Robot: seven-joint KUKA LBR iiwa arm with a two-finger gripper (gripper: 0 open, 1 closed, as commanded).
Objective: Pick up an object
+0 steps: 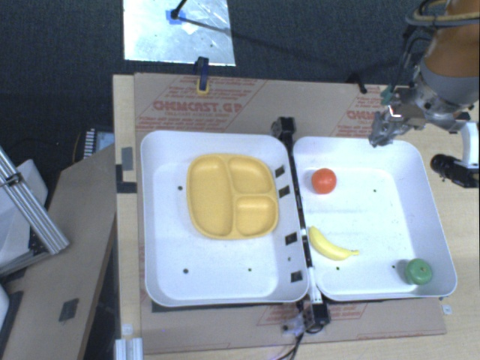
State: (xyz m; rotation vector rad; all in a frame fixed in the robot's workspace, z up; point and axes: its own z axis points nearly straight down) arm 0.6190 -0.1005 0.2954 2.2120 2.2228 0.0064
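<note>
The right bin (420,193) holds a small red-orange tomato (323,180) near its far left corner. A yellow banana (331,245) lies by the bin's left wall, and a green round fruit (418,271) sits in the near right corner. My gripper (380,134) hangs above the far rim of the right bin, to the right of and beyond the tomato. It touches none of the objects. The view is too small to show how its fingers stand.
The left bin (161,223) bears a yellow divided plate (231,196) with three compartments. A black clip divider (292,201) runs between the bins. Brown cardboard (225,103) lies under both, and a shiny metal sheet (180,21) sits beyond.
</note>
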